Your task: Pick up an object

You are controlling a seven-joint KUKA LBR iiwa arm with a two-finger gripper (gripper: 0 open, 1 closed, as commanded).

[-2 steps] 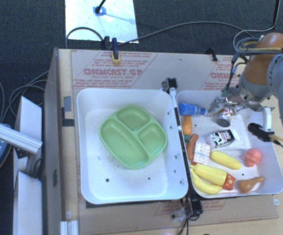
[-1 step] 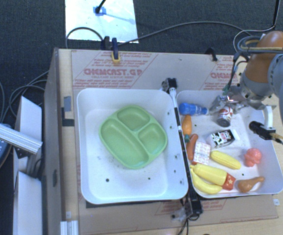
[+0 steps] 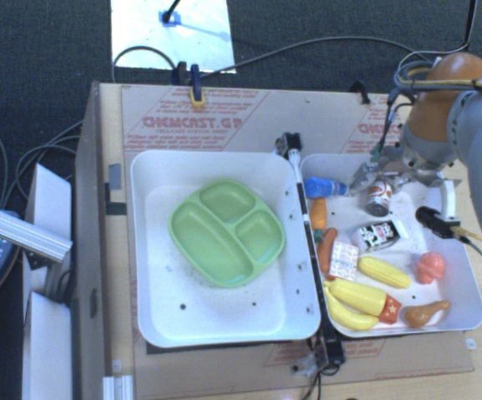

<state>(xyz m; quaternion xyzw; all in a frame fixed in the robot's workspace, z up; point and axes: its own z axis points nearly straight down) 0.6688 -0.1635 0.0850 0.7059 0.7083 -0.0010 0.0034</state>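
Gripper (image 3: 373, 177) sits low over the far end of the right bin (image 3: 473, 300), reaching in from the right. Whether it is apart or together cannot be told from this angle.

Small red-and-white can (image 3: 380, 197) directly beneath the gripper, tilted, touching or just under it; a hold on it cannot be confirmed.

Around the can:
- blue bottle (image 3: 324, 187) to the left, lying on its side near the wall between the bins
- orange piece (image 3: 318, 213) below the bottle, against that wall
- black-and-white carton (image 3: 379, 235) just nearer the camera than the can, close
- reddish sausage (image 3: 328, 247) and pale cracker (image 3: 343, 261) left of the carton

Near end of the bin is crowded:
- corn cob (image 3: 383, 271)
- pink toy (image 3: 429, 267)
- banana (image 3: 348, 313) with a yellow-and-red piece (image 3: 368, 298) lying on it
- brown drumstick (image 3: 427, 312)

Left bin (image 3: 153, 182) holds a green divided plate (image 3: 227, 232), well apart from the gripper.
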